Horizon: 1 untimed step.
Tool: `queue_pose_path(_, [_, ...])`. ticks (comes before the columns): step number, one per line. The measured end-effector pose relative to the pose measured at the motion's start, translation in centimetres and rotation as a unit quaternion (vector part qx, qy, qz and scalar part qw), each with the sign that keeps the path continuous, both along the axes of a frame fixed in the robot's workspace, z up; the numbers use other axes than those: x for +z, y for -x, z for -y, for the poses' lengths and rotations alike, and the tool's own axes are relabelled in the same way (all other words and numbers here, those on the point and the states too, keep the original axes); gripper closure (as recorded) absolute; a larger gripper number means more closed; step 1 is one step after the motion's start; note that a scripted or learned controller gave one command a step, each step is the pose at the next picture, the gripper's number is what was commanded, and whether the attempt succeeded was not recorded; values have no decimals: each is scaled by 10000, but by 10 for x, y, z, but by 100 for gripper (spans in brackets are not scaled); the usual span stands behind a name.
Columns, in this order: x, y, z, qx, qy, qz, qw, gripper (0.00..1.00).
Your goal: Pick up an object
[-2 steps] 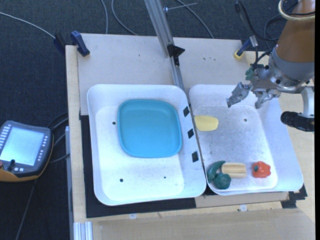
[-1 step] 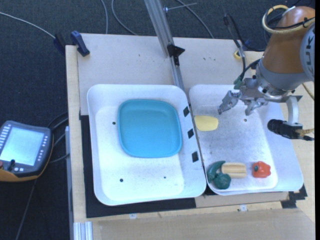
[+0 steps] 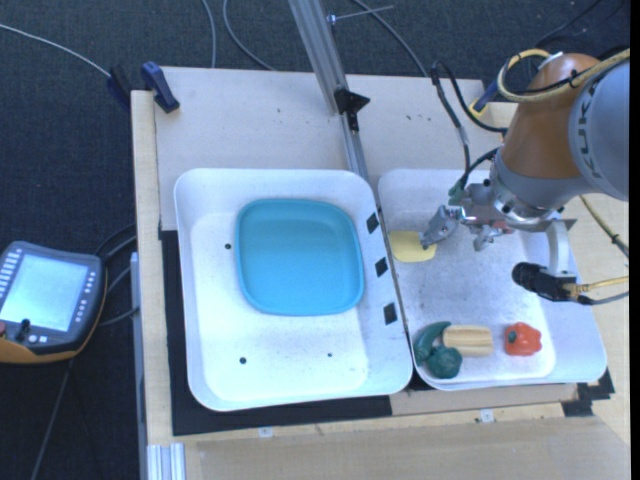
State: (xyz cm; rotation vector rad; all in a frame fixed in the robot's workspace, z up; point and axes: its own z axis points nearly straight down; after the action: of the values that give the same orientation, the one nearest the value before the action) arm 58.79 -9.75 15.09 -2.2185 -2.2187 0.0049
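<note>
A pale wooden counter [image 3: 250, 98] is seen from above at a slant, and two shallow white plastic bins are set side by side on it. The right-hand white bin [image 3: 575, 333] is taken here as the landmark. Inside it, near its left wall and toward the far half, a flat pale yellow rounded object [image 3: 410, 247] lies on the speckled floor; this is judged the likeliest thing to be picked up, since the hand [image 3: 437, 232] of the grey arm with its orange band [image 3: 545, 118] is lowered just beside it, at its right edge. Whether the hand is released or clenched cannot be told, and nothing is seen gripped in it. Along the near wall of the same bin three more objects are lined up: a dark green lumpy vegetable shape [image 3: 437, 351], touching a tan block resembling a bread roll [image 3: 468, 340], and, a little apart to the right, a small red pepper-like toy [image 3: 521, 339]. They are judged to be waiting as alternative targets, well apart from the hand. To the left of the landmark bin, the left-hand white bin [image 3: 200, 268] carries a turquoise square plastic tray [image 3: 298, 255] at its centre. Further left, off the counter, a handheld control pendant with a lit screen [image 3: 45, 298] rests on dark carpet.
</note>
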Motion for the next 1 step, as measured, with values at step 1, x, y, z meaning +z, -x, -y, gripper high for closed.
queue_pose_path(1, [-53,1,0,1,0,3,10000,0])
